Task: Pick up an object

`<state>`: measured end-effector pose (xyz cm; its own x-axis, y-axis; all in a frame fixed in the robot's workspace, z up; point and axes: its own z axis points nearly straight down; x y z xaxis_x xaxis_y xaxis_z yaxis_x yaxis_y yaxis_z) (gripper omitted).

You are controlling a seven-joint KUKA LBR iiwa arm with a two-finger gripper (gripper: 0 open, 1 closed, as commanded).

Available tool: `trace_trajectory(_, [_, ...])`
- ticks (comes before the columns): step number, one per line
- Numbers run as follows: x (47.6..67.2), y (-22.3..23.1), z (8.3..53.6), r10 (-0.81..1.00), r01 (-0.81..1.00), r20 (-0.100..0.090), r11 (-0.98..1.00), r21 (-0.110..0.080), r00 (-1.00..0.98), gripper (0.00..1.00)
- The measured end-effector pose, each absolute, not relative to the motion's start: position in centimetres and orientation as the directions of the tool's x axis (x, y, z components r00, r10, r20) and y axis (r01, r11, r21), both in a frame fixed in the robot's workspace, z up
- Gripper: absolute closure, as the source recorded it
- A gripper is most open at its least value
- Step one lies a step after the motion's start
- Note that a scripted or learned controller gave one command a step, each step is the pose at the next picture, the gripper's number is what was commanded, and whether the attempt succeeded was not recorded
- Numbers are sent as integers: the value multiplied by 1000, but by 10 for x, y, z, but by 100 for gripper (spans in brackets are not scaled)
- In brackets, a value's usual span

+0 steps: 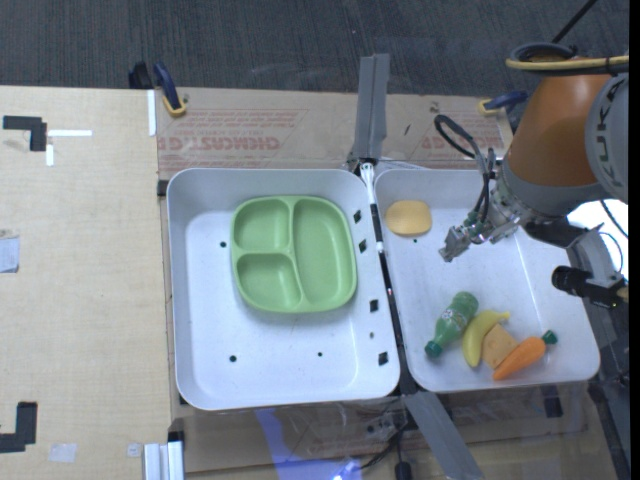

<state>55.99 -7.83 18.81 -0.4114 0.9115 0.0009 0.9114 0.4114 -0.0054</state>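
Nothing is picked up yet. The fingers (pixel 458 245) hang with nothing in them, the yellow bun (pixel 408 218) at ten o'clock; I cannot tell their gap.

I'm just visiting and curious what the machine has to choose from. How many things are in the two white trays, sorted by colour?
Green: 2, the divided plate in the left bin and the bottle in the right bin
Yellow: 2, the banana and the pale round piece
Orange: 1, the carrot
Tan: 1, a wedge beside the carrot
Total: 6
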Motion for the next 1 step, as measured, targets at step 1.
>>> trace_trajectory(1, [560,-78,188,911,911,1,412,-6,-412,0])
